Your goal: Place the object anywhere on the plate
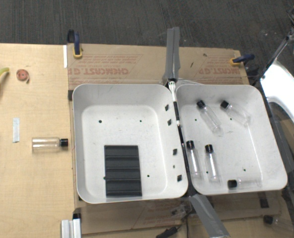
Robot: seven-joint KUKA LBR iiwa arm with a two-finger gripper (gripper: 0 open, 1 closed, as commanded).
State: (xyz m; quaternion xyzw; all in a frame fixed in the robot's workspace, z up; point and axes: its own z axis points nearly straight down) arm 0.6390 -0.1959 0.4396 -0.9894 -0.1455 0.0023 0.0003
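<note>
**Choosing a vial to carry across to the plate**

Lying in the right bin (273, 133) are five clear vials with black caps, any of which could be the object to move. Two sit in the upper part of that bin, the left upper vial (209, 116) and the right upper vial (236, 113), both slanted. Two more lie side by side lower down near the bin's left wall, the inner vial (192, 160) and the middle vial (211, 163). The last vial (245, 183) rests along the bottom wall. The target, a dark ribbed plate (122, 170), lies flat in the lower middle of the left bin (78, 133), well apart from all of them. Whether the pincer is apart or together I cannot tell.

To do the pick well, the middle vial looks the best choice. It is clear of the walls, though the inner vial lies near. Closing across its narrow body, not along it, should stop the round glass from rolling away. The plate's ribs may help hold it once it is lowered gently.
</note>
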